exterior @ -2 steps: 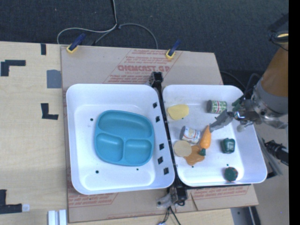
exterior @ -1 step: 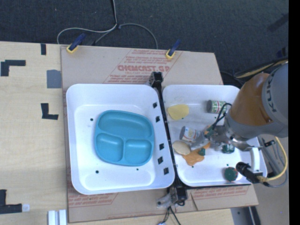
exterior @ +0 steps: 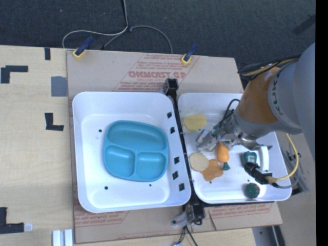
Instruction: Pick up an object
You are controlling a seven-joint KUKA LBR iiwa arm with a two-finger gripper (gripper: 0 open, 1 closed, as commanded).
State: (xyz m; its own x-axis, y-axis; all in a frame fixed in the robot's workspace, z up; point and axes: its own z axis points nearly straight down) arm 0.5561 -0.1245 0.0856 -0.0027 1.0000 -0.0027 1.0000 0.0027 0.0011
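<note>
Right now the grey arm with its orange band reaches in from the right over the right-hand shallow white bin. Its two-finger gripper is down among the small items there, but whether it is spread or pinching anything I cannot tell. Just beside it sits a small orange carrot-shaped toy, with a pale yellow rounded piece above and a cream oval piece below. A flat orange-brown piece lies touching the cream one. Near the bin's lower edge rests a dark green round object. Over in the left-hand shallow white bin lies a light blue plastic tray with three compartments, well apart from the arm.
</note>
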